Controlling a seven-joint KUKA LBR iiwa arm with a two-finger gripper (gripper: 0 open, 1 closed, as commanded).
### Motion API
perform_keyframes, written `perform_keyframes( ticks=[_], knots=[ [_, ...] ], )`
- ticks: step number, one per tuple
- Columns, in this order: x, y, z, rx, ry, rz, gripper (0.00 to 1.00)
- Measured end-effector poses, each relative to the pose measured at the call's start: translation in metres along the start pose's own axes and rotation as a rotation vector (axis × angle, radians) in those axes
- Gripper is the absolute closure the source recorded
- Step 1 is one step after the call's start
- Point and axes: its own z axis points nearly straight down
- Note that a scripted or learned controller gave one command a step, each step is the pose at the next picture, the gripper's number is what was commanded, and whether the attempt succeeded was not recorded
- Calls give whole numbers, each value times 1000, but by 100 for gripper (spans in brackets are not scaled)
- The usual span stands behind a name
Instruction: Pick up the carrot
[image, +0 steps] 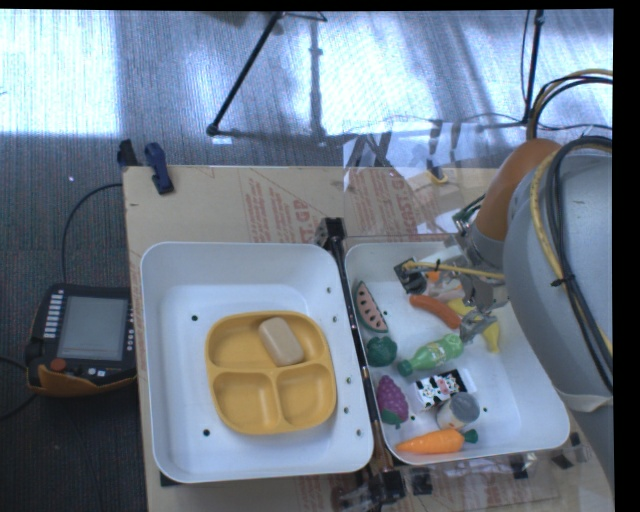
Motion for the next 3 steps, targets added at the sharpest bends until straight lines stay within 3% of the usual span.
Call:
perform_keyframes(
  ticks=[2,3],
  knots=[
    [0,0,0,-2,-1,-2,0],
    [-7,16,0,-2,-1,-4,0]
  ],
)
